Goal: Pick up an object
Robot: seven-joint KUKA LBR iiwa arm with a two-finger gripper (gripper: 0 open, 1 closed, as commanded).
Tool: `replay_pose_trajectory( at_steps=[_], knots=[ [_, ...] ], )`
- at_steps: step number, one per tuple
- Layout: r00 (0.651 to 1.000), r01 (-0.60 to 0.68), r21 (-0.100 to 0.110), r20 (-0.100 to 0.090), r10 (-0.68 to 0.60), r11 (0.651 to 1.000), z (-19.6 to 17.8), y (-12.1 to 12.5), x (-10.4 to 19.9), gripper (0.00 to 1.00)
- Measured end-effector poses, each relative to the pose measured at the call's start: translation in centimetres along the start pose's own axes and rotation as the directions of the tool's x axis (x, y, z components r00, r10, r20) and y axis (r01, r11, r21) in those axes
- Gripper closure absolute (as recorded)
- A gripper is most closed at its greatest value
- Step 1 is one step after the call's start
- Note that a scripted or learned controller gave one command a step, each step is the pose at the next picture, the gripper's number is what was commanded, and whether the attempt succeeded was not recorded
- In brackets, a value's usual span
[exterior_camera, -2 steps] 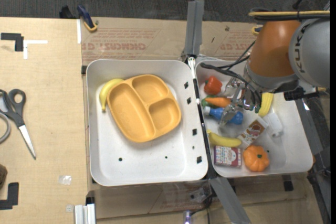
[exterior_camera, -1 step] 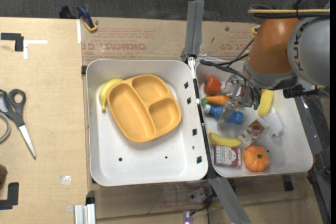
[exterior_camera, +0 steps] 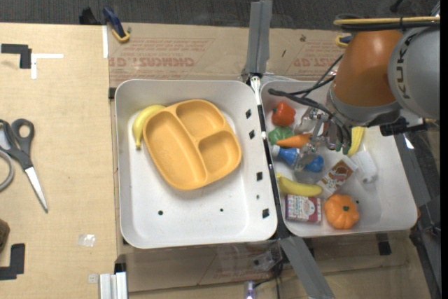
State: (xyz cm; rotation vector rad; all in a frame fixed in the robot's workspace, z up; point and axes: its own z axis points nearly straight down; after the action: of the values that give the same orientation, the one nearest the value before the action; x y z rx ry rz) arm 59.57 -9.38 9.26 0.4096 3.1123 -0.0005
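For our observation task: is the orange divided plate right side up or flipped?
Right side up: the plate shows three hollow compartments facing the camera.

Single fixed overhead camera, slanted downward, both white bins [exterior_camera: 126, 171] in frame, arm [exterior_camera: 381, 66] entering right

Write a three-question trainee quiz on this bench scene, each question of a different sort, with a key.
1. True or false: the divided orange plate lies in the right bin.
2. Multiple choice: the small orange pumpkin sits at which part of its bin? A) the far left corner B) the near edge, beside the pink carton C) on the divided plate
3. Fill in: the tool hangs over the ____ bin, above the toy carrot.

Key
1. False: it lies in the left bin, with a banana beside its left rim.
2. B
3. right
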Motion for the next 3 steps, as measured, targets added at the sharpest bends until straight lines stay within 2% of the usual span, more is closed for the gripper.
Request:
replay_pose_trajectory(
  at_steps=[1,2,3],
  knots=[
    [1.000,0.027,0.000,0.000,-0.027,1.000,0.0,-0.4,2.3,0.00],
    [0.998,-0.062,-0.001,0.002,0.062,0.998,0.0,-1.3,5.8,0.00],
    [0.999,-0.032,-0.001,0.000,0.032,0.999,0.0,-1.8,6.8,0.00]
  ],
)
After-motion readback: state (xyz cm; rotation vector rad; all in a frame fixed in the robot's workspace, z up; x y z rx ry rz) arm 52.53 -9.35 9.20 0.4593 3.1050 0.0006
